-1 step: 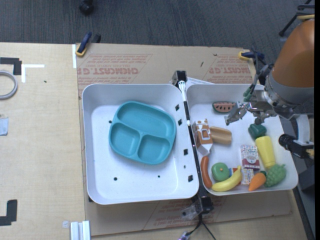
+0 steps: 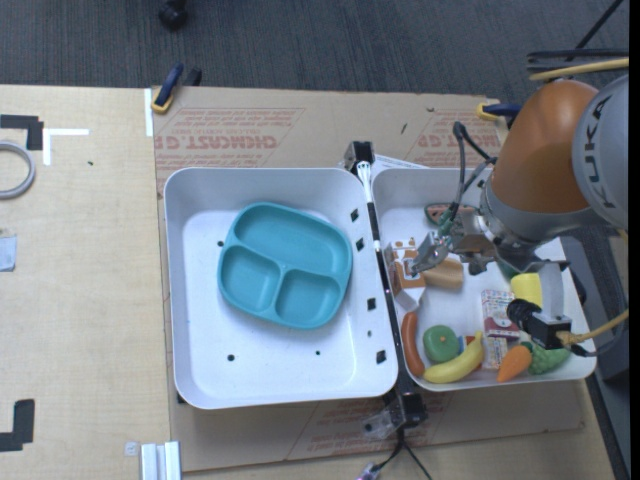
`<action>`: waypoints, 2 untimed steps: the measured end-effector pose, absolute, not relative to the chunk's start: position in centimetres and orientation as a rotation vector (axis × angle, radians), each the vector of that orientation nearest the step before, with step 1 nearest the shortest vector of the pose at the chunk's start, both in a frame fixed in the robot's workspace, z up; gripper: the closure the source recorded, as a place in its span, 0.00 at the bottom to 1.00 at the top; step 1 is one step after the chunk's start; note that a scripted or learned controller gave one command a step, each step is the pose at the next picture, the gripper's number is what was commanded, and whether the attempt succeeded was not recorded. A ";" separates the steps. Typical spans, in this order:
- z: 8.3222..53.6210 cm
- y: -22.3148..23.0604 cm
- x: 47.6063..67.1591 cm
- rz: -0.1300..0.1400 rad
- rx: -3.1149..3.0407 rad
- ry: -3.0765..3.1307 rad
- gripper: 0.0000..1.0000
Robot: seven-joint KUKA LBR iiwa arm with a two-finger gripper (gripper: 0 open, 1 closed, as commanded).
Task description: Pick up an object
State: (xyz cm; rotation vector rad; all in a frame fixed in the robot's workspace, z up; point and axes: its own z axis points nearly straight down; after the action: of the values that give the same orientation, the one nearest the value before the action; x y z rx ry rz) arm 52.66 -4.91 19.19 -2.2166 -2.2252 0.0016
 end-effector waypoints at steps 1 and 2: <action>19.2 -0.4 54.2 0.000 -1.778 -2.591 0.00; 20.2 -0.5 54.3 0.000 -1.784 -2.588 1.00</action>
State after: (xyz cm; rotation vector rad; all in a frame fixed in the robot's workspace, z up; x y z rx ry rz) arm 54.26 -0.49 20.17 -1.7842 -2.5883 -0.0005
